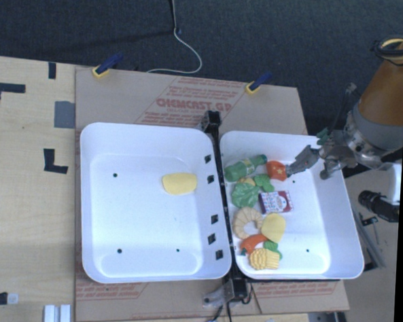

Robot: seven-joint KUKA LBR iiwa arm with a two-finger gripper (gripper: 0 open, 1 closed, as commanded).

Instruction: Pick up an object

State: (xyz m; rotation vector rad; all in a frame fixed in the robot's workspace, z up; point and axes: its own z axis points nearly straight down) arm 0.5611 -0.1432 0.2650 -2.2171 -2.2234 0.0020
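The hand, fingers spread wide and holding nothing, hovers over the right bin with the red tomato just beside it at eight o'clock.

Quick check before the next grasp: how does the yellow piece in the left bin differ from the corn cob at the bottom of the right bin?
The yellow piece looks smooth and plain, a rounded flat blob; the corn cob has a kernel-like bumpy texture. The yellow piece lies alone on the left bin floor; the corn cob sits in a clutter, touching green and orange toys, near the right bin front wall. Both are yellow, and both lie away from the gripper.
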